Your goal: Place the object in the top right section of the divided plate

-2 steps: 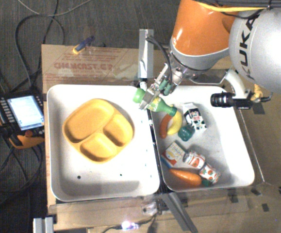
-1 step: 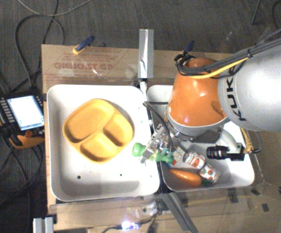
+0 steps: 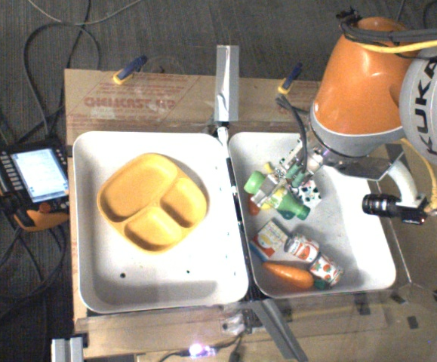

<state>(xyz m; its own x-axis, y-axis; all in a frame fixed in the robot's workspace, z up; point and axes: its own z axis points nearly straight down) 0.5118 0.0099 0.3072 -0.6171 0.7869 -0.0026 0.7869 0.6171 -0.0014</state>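
Note:
A yellow divided plate (image 3: 111, 200) with three sections lies in the left white bin (image 3: 90, 277), and nothing rests in its sections. My gripper (image 3: 296, 172) hangs low over the upper part of the right bin (image 3: 369, 270). It is in among a cluster of small toys: a green bottle (image 3: 256, 181), a pale yellow-green piece (image 3: 273, 198), a green cylinder (image 3: 296, 210) and a black-and-white spotted cube (image 3: 309, 194). The arm's orange band (image 3: 358, 74) and wrist hide the bin's far right corner.
Nearer the front of the right bin lie a red-and-white carton (image 3: 270, 237), a small can (image 3: 307, 249), an orange carrot (image 3: 287, 275) and another small tin (image 3: 328, 271). A divider wall (image 3: 237, 210) separates the bins. A handheld pendant (image 3: 31, 176) sits left of the bench.

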